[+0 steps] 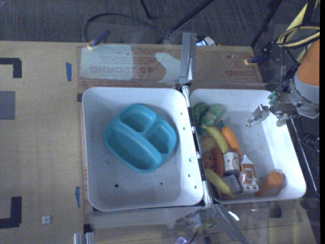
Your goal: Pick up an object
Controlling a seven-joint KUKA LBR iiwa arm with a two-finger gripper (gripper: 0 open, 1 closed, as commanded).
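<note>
So on the far left there's just bare tan bench with some black tape marks, nothing to grab there. Next over, the left white shallow plastic bin has a teal divided plastic plate with three compartments sitting tilted in the middle of it, well apart from everything else. It's wide and flat, so I'd guess it's a bad pick for two fingers.

The good stuff is in the right white shallow bin, all crowded along its left wall and front edge. Going across: a green toy broccoli-looking bunch at the top, a yellow toy banana below it, a second yellow banana-shaped piece near the front, an orange toy carrot just beside the first banana, a small white-and-orange carton, and a round orange fruit-like toy in the front right corner.

The pincer hangs over the bare back-right part of that bin, apparently carrying nothing; whether it's spread or closed I honestly can't tell.

If it were me, I'd go for the orange round one: it sits a bit apart from the pile, so there's room for fingers on both sides. Come straight down and center on it before closing. The carrot is touching neighbours, so it's riskier.
</note>
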